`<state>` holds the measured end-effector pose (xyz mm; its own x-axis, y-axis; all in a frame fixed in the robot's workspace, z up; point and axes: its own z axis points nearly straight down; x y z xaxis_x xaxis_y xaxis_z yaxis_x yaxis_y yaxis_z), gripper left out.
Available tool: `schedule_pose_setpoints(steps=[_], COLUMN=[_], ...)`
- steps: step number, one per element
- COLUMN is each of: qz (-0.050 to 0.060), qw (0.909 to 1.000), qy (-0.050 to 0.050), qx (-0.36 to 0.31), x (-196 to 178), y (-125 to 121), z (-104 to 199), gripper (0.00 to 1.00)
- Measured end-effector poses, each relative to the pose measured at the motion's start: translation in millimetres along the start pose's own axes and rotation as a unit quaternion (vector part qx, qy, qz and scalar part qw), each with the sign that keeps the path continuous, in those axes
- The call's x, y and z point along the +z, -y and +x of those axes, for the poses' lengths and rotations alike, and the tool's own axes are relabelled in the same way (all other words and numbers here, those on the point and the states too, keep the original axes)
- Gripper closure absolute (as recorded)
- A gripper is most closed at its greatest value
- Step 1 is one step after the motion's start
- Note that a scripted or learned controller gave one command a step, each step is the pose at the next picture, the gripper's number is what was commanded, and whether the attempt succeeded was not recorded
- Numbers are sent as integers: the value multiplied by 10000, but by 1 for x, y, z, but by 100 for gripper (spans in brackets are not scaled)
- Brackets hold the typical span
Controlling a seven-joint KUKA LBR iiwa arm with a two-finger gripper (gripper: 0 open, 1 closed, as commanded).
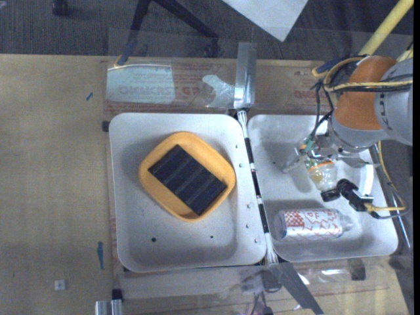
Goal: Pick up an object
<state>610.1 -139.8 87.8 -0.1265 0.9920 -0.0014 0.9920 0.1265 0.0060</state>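
Observation:
In the right bin, my gripper reaches in from the right and hangs low over the bin's middle. A small clear object with an orange tint sits right under or against the gripper; I cannot tell whether it is gripped. A clear bottle with a red-and-white label lies on its side near the bin's front wall, apart from the gripper. In the left bin, a yellow tray-like object with a dark ribbed panel rests in the middle.
A metal divider runs between the two bins. A clear plastic bag and a metal bracket lie on the bench behind the bins. Yellow and black cables hang by the wrist.

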Motion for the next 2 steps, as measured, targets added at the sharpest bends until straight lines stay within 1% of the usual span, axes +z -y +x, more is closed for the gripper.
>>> schedule_pose_setpoints(steps=[1, 2], qz=[-11, 16], qw=[10000, 9959], qy=[1, -2], qx=[12, -902], x=[-10, -97], y=[0, -48], z=[-1, 48], gripper=[100, 100])
